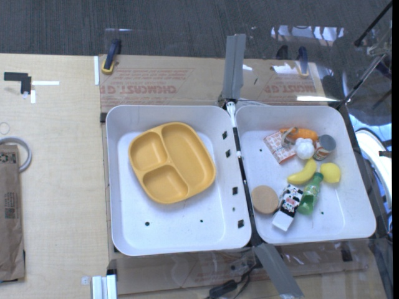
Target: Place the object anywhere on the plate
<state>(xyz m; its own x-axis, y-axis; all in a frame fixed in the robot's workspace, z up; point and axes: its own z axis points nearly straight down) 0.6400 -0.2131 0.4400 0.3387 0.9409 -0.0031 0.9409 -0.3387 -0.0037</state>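
A yellow plate [172, 161] with three compartments lies in the left white bin [124, 229], slightly turned. The right white bin [349, 223] holds a cluster of small items: a yellow banana [302, 172], a green bottle [310, 194], a lemon [330, 172], a white ball [304, 148], a black-and-white milk carton [287, 207], a tan round disc [265, 199], a red-and-white packet [278, 147], an orange item [304, 133] and a small grey can [326, 144].
A grey divider bar [234, 67] stands behind the seam between the bins. Cardboard sheets [163, 83] lie behind both bins. A brown paper bag [10, 210] rests at the bench's left edge.
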